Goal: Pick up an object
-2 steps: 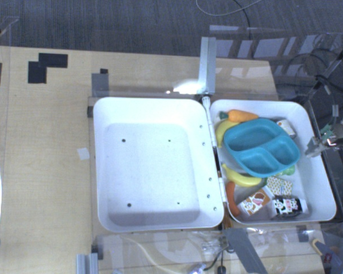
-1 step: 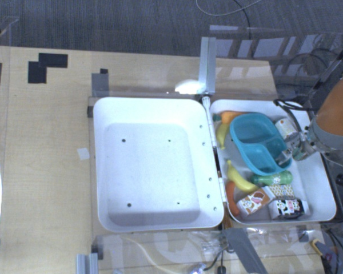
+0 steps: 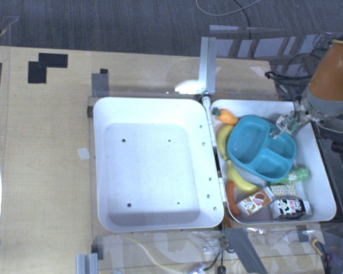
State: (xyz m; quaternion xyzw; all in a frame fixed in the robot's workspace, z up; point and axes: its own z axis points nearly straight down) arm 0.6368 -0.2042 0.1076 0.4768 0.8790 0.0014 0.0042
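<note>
The right bin (image 3: 323,170) holds a blue divided dish (image 3: 260,150) lying tilted over a yellow banana (image 3: 235,170). An orange toy carrot (image 3: 226,117) lies at the bin's far left corner. A green item (image 3: 296,176), a small orange-and-white carton (image 3: 253,203) and a black-and-white carton (image 3: 288,208) lie along the near side. My gripper (image 3: 286,124) reaches in from the right and hangs at the dish's far right rim, touching or just above it. Nothing is seen lifted by it.
The left bin (image 3: 148,164) sits beside the right one, sharing a middle rim. A metal post (image 3: 208,61) rises behind the bins. Cables and the arm's orange band (image 3: 331,73) crowd the right edge. Black marks lie on the bench at far left.
</note>
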